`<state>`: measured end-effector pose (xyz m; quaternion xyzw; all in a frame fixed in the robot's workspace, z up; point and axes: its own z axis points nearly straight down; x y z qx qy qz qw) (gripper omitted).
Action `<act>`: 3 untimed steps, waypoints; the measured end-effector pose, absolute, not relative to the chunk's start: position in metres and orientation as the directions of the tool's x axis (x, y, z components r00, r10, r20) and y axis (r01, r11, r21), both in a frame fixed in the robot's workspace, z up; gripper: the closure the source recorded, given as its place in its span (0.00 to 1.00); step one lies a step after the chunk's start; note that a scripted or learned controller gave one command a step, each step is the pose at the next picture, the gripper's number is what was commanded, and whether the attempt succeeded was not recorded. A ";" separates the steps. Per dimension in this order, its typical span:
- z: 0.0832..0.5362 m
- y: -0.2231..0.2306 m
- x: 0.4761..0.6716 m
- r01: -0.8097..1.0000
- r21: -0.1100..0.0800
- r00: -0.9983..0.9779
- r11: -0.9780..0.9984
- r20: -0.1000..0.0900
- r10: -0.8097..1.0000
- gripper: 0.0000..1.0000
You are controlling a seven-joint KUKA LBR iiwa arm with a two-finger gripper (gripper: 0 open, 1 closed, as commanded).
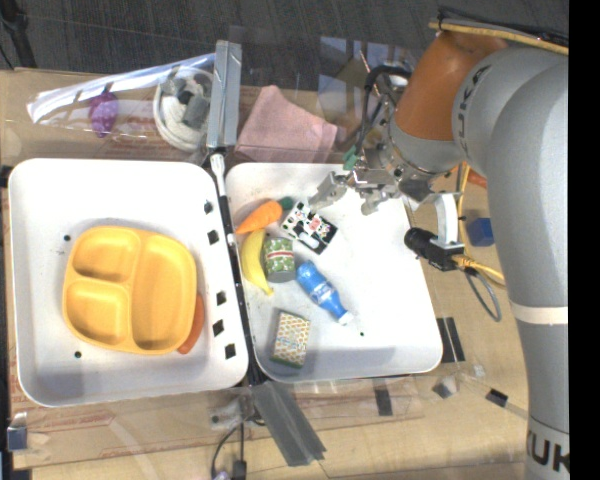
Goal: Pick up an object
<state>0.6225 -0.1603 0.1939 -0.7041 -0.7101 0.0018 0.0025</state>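
Bottle [320, 292], blue, white cap, lying tilted

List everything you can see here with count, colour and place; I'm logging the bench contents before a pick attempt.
bins: 2, white, side by side on the bench
plate: 1, yellow with compartments, in the left bin
carrot: 1, orange, right bin, by the divider
banana: 1, yellow, right bin, below the carrot
can: 1, green, beside the banana
bottle: 1, blue, middle of the right bin
card: 1, black and white, above the can
box: 1, patterned, near edge of the right bin
cloth: 1, pink, behind the right bin
arm: 1, grey with orange band, from the right
claw: 1, metal, over the right bin's far side
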 end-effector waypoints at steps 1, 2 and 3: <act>0.110 -0.121 0.586 0.996 -0.001 -0.088 0.088 0.001 0.996 0.00; 0.091 -0.144 0.520 0.985 -0.004 -0.171 0.171 0.002 0.985 0.00; 0.101 -0.144 0.522 0.984 -0.003 -0.176 0.176 0.001 0.984 1.00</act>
